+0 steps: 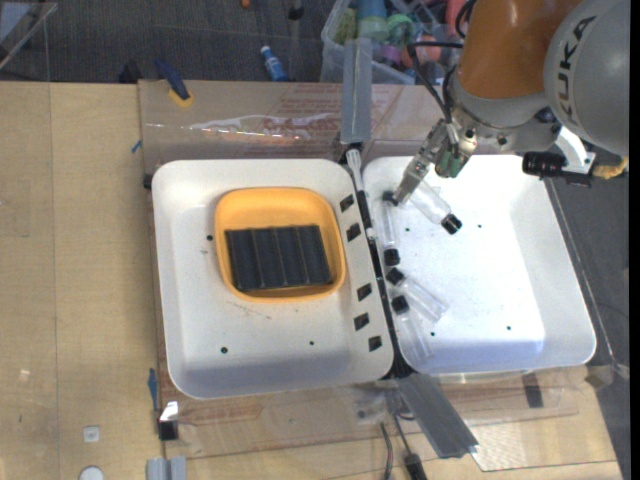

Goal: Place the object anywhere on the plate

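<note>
Wooden bench [70,268] bears two white bins. Left bin [180,348]: orange plate [232,213] carrying a black ribbed block [278,258]. Right bin [520,298]: claw [420,213] above it, fingers spread wide, holding nothing.

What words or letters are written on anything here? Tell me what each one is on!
"KUKA": dark letters on the grey arm, partly cut off at the picture's edge.
Faint reddish print on the clear sheet behind the bins: too blurred to read.
No other writing is readable.
</note>
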You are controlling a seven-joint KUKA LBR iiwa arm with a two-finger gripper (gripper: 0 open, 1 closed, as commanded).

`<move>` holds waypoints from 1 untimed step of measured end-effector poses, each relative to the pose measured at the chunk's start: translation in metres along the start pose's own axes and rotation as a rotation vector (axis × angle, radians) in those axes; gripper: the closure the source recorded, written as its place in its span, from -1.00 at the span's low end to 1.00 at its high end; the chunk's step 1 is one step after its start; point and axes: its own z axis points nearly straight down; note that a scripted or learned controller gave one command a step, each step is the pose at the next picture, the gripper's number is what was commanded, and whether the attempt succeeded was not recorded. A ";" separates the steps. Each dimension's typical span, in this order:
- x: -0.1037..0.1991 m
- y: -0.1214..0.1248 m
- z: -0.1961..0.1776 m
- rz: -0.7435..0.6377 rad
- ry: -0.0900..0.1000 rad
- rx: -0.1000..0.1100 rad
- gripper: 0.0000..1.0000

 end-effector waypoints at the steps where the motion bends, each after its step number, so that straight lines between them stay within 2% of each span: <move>1: 0.010 0.007 -0.020 -0.172 -0.006 -0.004 1.00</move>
